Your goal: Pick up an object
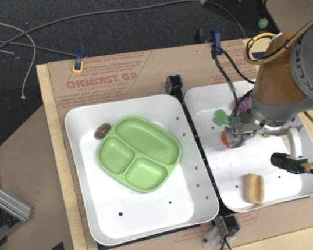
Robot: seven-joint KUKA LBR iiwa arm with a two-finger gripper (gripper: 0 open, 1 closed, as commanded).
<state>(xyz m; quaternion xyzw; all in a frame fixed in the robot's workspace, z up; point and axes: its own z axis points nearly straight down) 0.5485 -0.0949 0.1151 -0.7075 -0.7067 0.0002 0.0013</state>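
Over right bin [227,198]: pincer [233,136] low beside green object [220,118]; finger state unclear.

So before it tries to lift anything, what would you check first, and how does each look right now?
1. End effector inside the right bin: ok.
2. Something under it to grab: ok, a green item and an orange-red item sit beside it.
3. An item between its fingers: cannot tell.
4. Tan cylinder away from the arm: ok.
5. Green divided plate and brown piece in the left bin, out of the way: ok.
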